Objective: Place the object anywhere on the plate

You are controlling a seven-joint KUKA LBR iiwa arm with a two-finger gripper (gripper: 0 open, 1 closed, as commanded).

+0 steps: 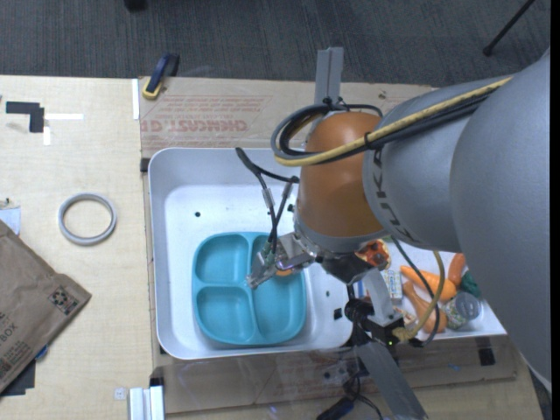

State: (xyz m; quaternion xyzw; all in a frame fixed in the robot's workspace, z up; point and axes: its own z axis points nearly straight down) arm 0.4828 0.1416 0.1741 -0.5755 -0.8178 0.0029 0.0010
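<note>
A light blue plate (229, 297) with three compartments lies in the front half of the left white bin (175, 191). My gripper (268, 266) hangs low over the plate's right compartment, close to the dividing ridge. A small dark, multicoloured bit (284, 267) shows right at the gripper, but I cannot make out what it is or whether it is held. The big grey arm with its orange band (341, 182) hides the plate's upper right corner and most of the right bin.
Orange carrot-like pieces (426, 294), a green item (466, 280) and a small can (465, 309) lie in the right bin. A tape ring (87, 218) and a brown paper bag (31, 304) rest on the bench at left. Cardboard (219, 116) lies behind the bins.
</note>
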